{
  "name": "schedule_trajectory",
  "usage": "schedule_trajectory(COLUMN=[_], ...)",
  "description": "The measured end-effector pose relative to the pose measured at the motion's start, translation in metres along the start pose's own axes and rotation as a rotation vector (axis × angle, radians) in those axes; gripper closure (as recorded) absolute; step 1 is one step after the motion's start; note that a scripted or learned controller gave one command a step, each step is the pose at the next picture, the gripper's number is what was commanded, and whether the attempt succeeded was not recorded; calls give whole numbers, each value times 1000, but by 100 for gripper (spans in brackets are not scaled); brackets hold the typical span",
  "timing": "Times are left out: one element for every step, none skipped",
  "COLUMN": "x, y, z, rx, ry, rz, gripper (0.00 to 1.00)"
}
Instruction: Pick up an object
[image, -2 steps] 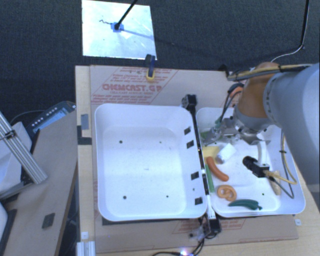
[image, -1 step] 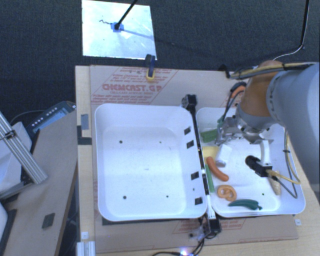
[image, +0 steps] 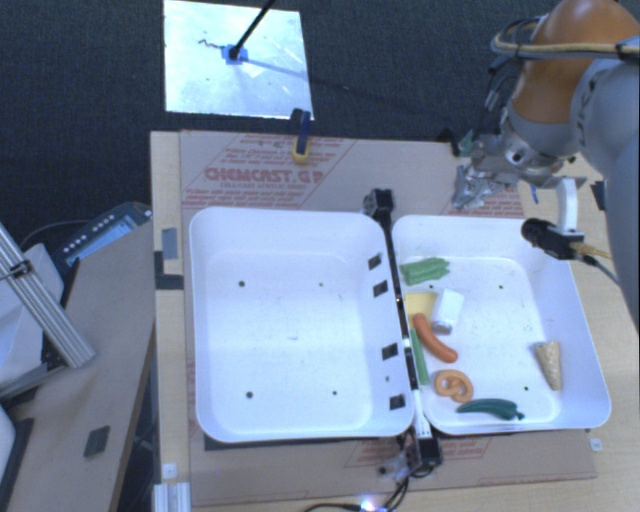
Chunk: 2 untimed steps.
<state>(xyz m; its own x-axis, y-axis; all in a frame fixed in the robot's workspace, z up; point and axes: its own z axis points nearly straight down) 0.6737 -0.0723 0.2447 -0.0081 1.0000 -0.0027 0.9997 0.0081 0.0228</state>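
Camera view: grey metal claw (image: 472, 190) above far rim of right shallow white bin (image: 575, 300), nothing between fingers (opening width unclear). Right bin holds green pepper (image: 425, 269), white block (image: 447, 309), orange sausage (image: 435, 339), pretzel-like ring (image: 453, 384), beige cone (image: 549, 363).

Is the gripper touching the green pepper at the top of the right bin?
Apart. The camera view shows the gripper above the far rim of the right bin, with bare white floor between it and the green pepper.
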Motion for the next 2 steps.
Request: schedule_trajectory(x=[36,39], y=[-1,-7], z=[-108,1], rx=[7,29], ry=[3,3], rz=[-1,6], gripper=[100,100])
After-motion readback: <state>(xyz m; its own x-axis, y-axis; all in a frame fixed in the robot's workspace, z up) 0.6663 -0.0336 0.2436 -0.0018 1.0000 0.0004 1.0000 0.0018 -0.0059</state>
